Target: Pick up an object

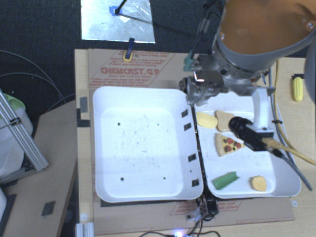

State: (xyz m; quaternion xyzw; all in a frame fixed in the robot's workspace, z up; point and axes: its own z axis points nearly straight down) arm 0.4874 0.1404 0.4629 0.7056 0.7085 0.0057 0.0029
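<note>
While your claw [198, 94] hangs over the bin [282, 177] corner, you cannot tell if it is open; a yellow piece [207, 120] lies just beside it.

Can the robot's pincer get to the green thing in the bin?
Probably yes. The green piece lies by itself near the front edge of the right bin, with nothing on top. The pincer is over that bin's far corner.

Arm [261, 28] partly beyond top edge
</note>
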